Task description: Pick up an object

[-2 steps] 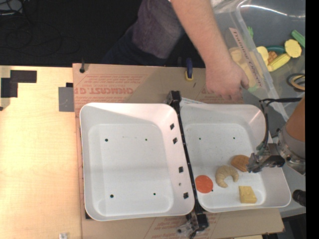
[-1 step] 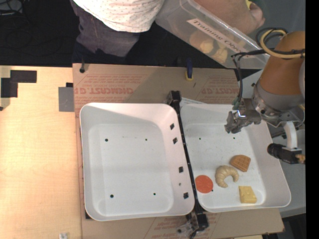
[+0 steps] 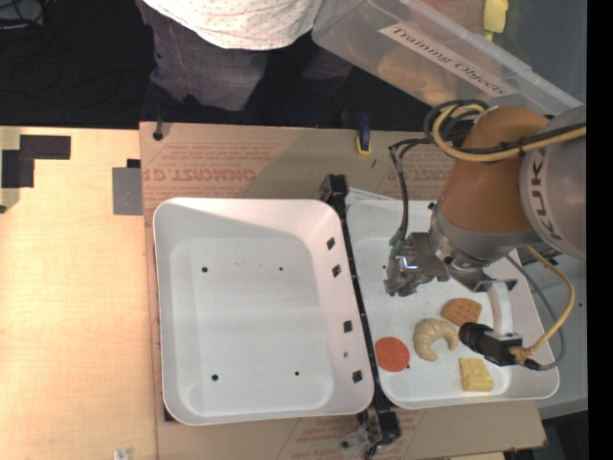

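Pale wooden bench (image 3: 67, 305) carries a brown cardboard sheet (image 3: 239, 161), on which two shallow white bins sit side by side.

Gripper (image 3: 402, 274): positioned over bare floor in the right bin (image 3: 375, 226), close to the wall it shares with the left bin (image 3: 249, 295). Whether it is spread or closed cannot be told from this angle. It is not touching any item.

Arm (image 3: 488, 190): its orange and grey body overhangs the far right part of the right bin and hides the floor beneath it.

Candidate items, all in the near half of the right bin:
- Waffle-patterned orange biscuit (image 3: 463, 310), nearest, to the right of the gripper.
- Croissant (image 3: 436, 336), just beside the biscuit, on its near side.
- Red disc (image 3: 392, 354), lying flat, left of the croissant and near the dividing wall.
- Yellow block (image 3: 476, 374), close to the near rim.

Surroundings: a clear plastic box labelled "Training Objects" (image 3: 431, 46) stands beyond the bench, and a person in a white spotted shirt (image 3: 230, 12) is at the far edge.
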Motion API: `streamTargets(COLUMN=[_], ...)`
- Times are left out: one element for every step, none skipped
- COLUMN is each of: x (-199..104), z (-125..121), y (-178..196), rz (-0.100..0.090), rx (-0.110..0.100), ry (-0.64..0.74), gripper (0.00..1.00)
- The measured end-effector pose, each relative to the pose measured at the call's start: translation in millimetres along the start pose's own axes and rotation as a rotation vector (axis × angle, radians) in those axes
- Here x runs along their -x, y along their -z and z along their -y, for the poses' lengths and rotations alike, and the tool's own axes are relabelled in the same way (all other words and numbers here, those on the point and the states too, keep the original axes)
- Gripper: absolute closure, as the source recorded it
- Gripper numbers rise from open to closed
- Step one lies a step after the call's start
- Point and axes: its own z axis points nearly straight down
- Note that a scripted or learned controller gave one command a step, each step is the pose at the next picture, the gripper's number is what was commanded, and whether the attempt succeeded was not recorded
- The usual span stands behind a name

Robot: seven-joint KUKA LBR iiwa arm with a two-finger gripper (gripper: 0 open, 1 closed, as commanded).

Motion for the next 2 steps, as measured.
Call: streamTargets(x=[-71.3, -43.4], z=[-15.2, 46.7], y=[115.2, 91.5], rz=[0.0, 0.004], rx=[0.02, 0.001], ry=[0.002, -0.009], gripper=[1.0, 1.0])
